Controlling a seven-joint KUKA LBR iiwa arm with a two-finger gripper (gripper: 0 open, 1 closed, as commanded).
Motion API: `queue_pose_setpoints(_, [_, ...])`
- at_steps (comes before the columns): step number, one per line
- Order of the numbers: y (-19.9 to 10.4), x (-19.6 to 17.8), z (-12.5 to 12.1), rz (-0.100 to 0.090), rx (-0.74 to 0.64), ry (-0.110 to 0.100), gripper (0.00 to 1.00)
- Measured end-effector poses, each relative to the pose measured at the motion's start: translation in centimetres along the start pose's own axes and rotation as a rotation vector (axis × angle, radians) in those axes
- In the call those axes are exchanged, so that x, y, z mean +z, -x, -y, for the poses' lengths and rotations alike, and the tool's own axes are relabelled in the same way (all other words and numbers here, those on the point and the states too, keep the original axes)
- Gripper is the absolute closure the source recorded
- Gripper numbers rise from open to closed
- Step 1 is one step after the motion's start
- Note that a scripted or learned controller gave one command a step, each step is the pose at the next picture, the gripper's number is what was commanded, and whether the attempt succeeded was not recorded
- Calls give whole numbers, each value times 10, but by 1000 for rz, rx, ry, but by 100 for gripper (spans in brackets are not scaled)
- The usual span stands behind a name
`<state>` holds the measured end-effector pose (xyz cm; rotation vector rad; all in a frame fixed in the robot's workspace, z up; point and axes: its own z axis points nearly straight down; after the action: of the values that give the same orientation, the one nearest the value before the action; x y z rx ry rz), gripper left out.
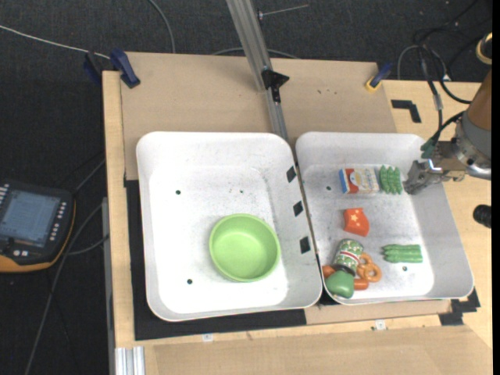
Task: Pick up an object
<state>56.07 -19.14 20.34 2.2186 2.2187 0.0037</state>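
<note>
We see a tan wooden bench (234,92) standing on dark carpet, with a black mat under two white bins. Blue clamps grip its back left corner and a yellow one its back right edge. A metal post (254,45) rises from between the bins, cables trail across the floor, and a handheld control pendant (31,225) lies on the carpet to the left.

The left bin (168,174) holds a green bowl (244,247) near its front. The right bin (437,233) holds the objects: a small red and white carton (358,180) with a green ridged piece (390,180) just beside it, an orange-red block (356,221) in the middle, a second green ridged piece (402,253) to the right, and a cluster of a green pepper, a can and a pretzel (349,268) at the front left corner.

The pincer (418,176) hangs over the right bin's back right part, near the first green piece; we cannot tell whether it is released or clenched.
</note>
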Motion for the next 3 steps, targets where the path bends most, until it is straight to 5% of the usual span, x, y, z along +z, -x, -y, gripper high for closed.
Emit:
queue_pose_setpoints(1, [1,-63,0,0,0,2,100])
queue_pose_setpoints(3, [-102,-54,-19,-2,-5,-4,100])
